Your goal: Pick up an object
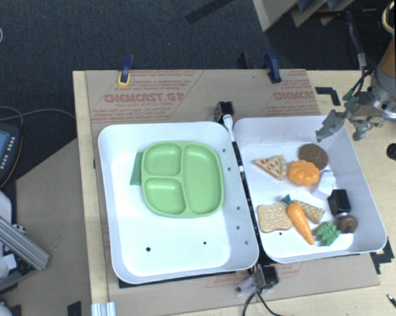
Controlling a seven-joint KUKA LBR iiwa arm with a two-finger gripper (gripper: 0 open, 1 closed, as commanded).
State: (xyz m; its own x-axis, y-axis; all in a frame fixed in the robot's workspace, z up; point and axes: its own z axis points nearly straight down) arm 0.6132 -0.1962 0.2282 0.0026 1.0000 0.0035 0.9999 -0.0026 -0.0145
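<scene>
Toy food point(303, 199) lies scattered in the right white bin point(362, 174), in the right half of the frame. At the top of the heap sits a round brown patty point(313, 155), with an orange pumpkin point(304, 172) touching its lower left edge and a triangular waffle-patterned wedge point(271, 166) just left of that. Lower down lie a square slice of toast point(273, 217), a smooth orange carrot point(299, 221) slanting across it, a small tan wedge point(312, 211) beside the carrot, a knobbly green piece point(327, 233), a small black block point(339, 200) and a small brown lump point(347, 223).

The claw point(345, 124) hangs at the upper right of the frame, over the far right corner of that bin. Its two grey fingers point(329, 127) are spread apart, released, with nothing between them and touching nothing that can be made out. The food lies below and to the left of it in the picture; the brown patty is the nearest piece, near but apart.

The left bin point(115, 189) holds a pale green plastic plate point(182, 178) with three compartments and rounded corners, resting in its upper middle. Both bins are shallow, glossy and white, and stand on a worktop point(182, 90) covered in brown printed paper.
</scene>
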